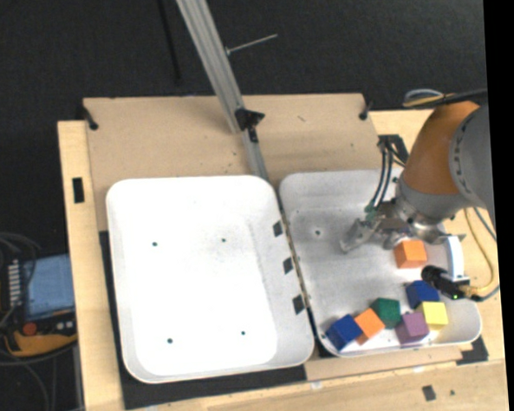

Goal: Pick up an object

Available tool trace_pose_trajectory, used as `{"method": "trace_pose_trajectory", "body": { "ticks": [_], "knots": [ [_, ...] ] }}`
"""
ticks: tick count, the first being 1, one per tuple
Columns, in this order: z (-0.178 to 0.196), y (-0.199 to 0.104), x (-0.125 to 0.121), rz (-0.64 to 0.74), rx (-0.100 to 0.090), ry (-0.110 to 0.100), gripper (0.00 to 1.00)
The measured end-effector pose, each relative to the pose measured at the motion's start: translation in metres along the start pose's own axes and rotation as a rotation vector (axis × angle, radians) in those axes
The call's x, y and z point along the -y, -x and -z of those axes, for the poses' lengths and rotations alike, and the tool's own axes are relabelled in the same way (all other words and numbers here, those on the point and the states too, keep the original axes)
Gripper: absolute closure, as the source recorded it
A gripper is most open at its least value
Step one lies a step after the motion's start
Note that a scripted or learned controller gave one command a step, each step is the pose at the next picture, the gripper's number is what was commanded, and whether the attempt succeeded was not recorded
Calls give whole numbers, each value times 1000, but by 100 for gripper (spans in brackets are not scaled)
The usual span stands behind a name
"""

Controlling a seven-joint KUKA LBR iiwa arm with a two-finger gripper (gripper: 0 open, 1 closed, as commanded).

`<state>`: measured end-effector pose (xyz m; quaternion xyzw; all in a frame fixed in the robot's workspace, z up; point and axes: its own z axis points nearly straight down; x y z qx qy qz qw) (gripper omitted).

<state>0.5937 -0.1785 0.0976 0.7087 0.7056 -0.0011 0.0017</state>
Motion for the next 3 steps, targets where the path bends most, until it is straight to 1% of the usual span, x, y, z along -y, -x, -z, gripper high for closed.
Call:
{"method": "trace_pose_trajectory", "body": {
  "ticks": [1, 2, 3],
  "knots": [
    [12, 0, -1, -4, -2, 5, 100],
    [56, -1, 0, 0, -3, 5, 100],
    [108, 1, -2, 10, -2, 7, 100]
  ]
}}
